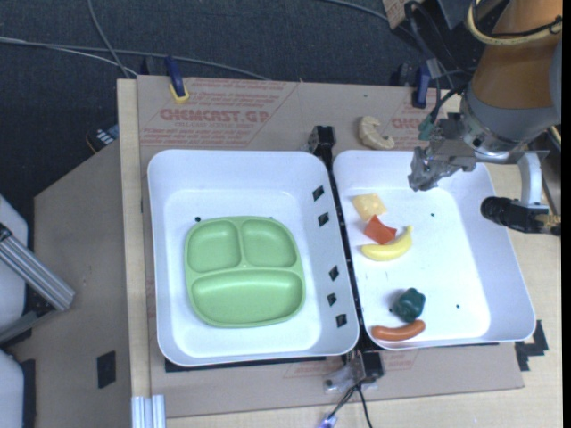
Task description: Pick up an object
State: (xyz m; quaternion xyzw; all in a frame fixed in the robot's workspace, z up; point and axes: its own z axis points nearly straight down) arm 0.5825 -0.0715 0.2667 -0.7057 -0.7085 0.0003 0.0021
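Hovering over the right bin [500,266], hand [426,178], grip state unclear; cardboard [214,114] reading "CHEMCAST".

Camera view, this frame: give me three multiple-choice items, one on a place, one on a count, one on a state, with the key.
1. Where does the green divided plate lie?
A. In the left bin
B. In the right bin
C. On the cardboard outside the bins

2. How many toy foods lie in the right bin?
A. Two
B. Five
C. Eight

3. What is the tool doing?
A. Carrying the banana
B. Resting on the plate
C. Hanging over the right bin's far part, with nothing seen in it

Key: 1 A, the plate fills the left bin. 2 B, yellow chunk, red piece, banana, dark green piece, sausage. 3 C, all foods lie on the floor nearer the camera.
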